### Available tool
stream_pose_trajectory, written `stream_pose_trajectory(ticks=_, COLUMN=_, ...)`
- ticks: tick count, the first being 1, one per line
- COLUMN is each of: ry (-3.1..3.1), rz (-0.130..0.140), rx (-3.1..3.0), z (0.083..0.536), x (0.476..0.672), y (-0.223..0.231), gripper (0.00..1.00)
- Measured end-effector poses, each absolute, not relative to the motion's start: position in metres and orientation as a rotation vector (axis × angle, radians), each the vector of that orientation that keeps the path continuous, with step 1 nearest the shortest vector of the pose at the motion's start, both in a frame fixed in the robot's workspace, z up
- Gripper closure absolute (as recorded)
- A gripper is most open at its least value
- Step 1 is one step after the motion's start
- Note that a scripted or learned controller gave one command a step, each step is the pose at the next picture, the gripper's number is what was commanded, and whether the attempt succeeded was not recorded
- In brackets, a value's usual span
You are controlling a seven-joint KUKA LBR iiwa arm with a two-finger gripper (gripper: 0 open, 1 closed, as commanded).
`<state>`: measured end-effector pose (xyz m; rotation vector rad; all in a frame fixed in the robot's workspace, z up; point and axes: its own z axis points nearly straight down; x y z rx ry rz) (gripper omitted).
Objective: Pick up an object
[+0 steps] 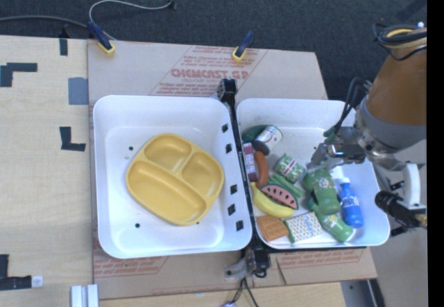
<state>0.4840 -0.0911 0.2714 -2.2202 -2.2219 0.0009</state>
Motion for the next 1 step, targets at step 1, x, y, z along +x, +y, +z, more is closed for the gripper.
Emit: stream_pose_trajectory(ticks=1, ry=-2.221, rz=0.002, rx=-2.220, z=0.2691, x=0.4895, y=-0.1169, gripper=1.00)
